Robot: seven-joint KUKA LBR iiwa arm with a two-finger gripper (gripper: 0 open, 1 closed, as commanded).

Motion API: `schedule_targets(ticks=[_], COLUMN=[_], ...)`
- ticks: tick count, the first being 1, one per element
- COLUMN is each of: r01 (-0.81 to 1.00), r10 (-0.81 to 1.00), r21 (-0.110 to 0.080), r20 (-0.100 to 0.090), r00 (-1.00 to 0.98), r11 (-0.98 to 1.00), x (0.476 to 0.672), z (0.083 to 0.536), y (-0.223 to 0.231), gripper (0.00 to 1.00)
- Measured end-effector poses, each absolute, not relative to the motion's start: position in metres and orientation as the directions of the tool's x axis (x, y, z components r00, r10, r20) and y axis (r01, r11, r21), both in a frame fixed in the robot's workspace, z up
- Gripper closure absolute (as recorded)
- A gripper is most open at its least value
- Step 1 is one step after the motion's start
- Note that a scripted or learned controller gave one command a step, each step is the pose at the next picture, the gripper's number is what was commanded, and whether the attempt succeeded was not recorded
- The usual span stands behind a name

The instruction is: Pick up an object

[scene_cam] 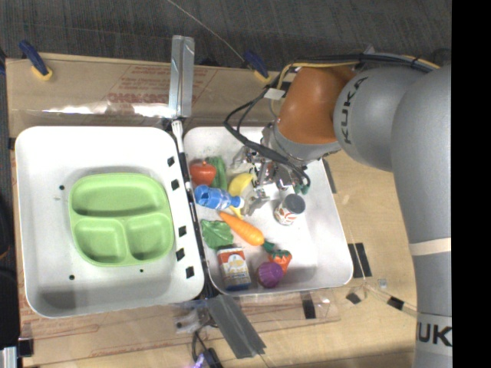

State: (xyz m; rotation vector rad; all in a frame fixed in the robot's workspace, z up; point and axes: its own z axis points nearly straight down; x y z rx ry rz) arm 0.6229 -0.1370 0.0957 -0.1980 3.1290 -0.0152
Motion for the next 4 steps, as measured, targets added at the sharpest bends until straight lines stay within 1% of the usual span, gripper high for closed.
schedule_targets(ticks=[1, 2, 3, 4], r01=[-0.098, -0.106, -0.106, -0.092], r10=[-0.098, -0.106, -0.106, -0.092], r21=[-0.001, -0.002, -0.002, -0.001], r20=[-0.003, -0.007, -0.006, -0.001], r00=[-0.995, -0.994, -0.994, -0.996], r11=[0.995, 0.994, 0.994, 0.996], x=[0.569, 0.571, 0.571, 0.539], z=[0.093, 0.104, 0.104, 0.092], y=[-0.095, -0.093, -0.093, -0.090], gripper=[0.00, 1.00, 0.00, 0.00])
